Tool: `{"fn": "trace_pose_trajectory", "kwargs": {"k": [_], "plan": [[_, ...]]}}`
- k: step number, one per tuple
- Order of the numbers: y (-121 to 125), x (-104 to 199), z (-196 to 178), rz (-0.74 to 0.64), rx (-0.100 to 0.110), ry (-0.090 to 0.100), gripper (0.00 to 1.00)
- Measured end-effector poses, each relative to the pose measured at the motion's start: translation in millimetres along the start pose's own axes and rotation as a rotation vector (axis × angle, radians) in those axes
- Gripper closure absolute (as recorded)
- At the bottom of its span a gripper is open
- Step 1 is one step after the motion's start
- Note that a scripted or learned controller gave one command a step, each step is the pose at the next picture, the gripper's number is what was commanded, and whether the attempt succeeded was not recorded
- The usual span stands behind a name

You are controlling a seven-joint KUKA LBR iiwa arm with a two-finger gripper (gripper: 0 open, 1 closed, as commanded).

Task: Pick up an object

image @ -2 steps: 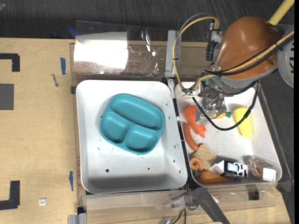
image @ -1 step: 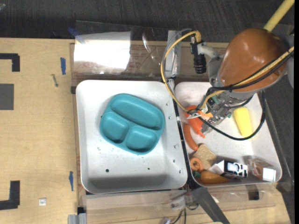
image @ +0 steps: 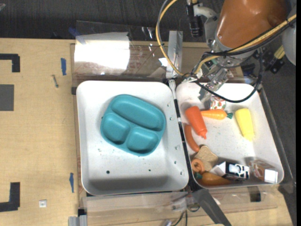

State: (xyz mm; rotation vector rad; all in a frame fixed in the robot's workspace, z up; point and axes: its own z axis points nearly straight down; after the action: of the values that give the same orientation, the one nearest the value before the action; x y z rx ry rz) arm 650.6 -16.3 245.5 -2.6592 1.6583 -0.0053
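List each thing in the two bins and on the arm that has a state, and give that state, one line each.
Teal tray: right way up in the left bin, compartments bare.
Orange bottle: lying on its side in the right bin.
Carrot: lying flat, beside the bottle.
Yellow piece: lying flat, apart from the rest.
Gripper: above the right bin's far end, nothing seen between its fingers.
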Motion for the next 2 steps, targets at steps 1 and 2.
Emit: {"fn": "trace_pose_trajectory", "kwargs": {"k": [1, 2], "plan": [[17.4, 27.4, 19.8, -0.399, -0.007, -0.005, 1.0], [14.8, 25.8, 7.9, -0.397, 0.002, -0.006, 1.0]]}}
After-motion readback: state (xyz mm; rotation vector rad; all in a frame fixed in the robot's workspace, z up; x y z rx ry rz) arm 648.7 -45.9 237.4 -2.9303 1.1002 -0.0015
